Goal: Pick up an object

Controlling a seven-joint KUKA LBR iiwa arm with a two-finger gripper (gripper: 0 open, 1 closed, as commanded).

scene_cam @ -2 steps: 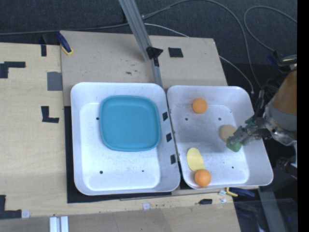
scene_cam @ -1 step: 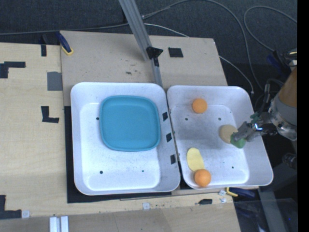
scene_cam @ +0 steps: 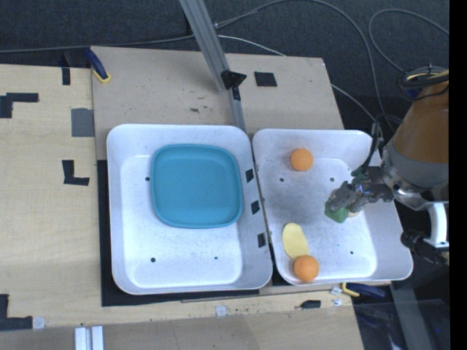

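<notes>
Camera view, right-center of frame: a small green object sits right at the tip of the gripper, inside the right bin, near its right-middle floor. It looks like the pick target, but whether it's between the fingers or just beside/under them is too small and blurred to call; jaw state likewise can't be told, apart or together. Judging by this, the step in hand is the grasp itself, w/ gripper low at the object, lift not yet evident. Next move would need a firm close on the green piece, then a straight rise clear of the bin wall; if the grip missed, a re-approach. Other candidates in the same bin: an orange ball toward upper left of that bin, a second orange ball at the lower edge, touching or just beside a pale yellow piece above it. Left bin holds a blue plate, well apart from the action. Arm enters from right of frame, its upper part cut off at the edge; the wrist bulk hides the bin's right rim behind it. Green object's shape isn't readable.
</notes>
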